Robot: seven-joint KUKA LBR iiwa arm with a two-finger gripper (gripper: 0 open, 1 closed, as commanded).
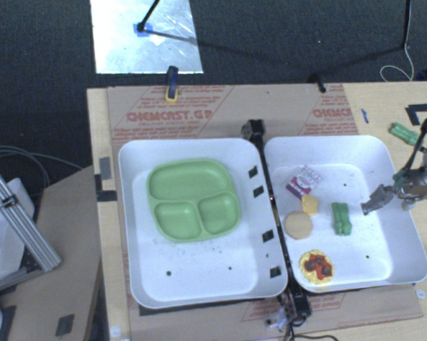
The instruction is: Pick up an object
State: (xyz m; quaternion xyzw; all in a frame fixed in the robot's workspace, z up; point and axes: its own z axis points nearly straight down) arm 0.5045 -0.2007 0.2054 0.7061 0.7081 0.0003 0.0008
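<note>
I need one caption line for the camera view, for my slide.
Gripper hovers in the right bin near a green toy; green tray fills the left.

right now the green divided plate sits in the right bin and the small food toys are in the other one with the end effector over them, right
Not quite: the camera view shows the green divided plate in the left bin, not the right. The small food toys, such as the green piece and the pizza slice, lie in the right bin, where the end effector reaches in.

Red print reading "CHEMCAST GP" runs across the protective sheet (174,111) on the tabletop. The same lettering repeats at the sheet's right, too faint to read fully.
</note>
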